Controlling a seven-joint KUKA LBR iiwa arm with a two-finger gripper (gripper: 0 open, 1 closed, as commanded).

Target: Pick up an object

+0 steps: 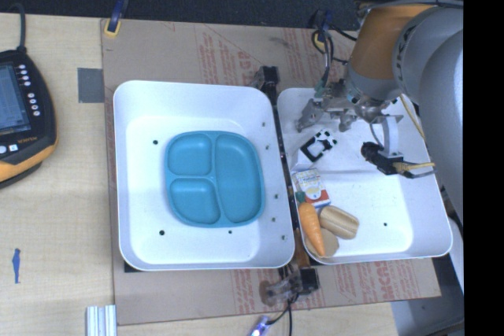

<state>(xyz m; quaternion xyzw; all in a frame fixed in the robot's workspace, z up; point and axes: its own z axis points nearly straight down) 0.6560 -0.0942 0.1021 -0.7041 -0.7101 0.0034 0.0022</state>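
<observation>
So my end effector [324,116] is hanging over the top-left corner of the right bin [394,224], and honestly I can't tell from this angle whether it's spread or pressed together. Nothing looks pinched in it.

Closest thing to grab is a small black-and-white piece [318,145], lying just below the end effector in the frame. It sits on a diagonal, with its long axis running lower left to upper right.

Further down, along the bin's left wall, it gets crowded. There's a small carton [309,186] with red on it, then a carrot [310,228] right under it. The carrot runs mostly up-down in the frame, its lower end leaning a bit right, and it hugs the wall. A bread roll [340,221] is pressed against the carrot's right side, long axis roughly left-right, dipping a little to the right. Another tan lump [327,245] is tucked under the roll, too hidden for me to name.

The left bin [142,169] has a blue divided plate [214,177] in the middle, well apart from all that. Both bins sit on a cardboard sheet [197,51] on the table [47,232], with a teach pendant [17,118] at the far left edge.
</observation>
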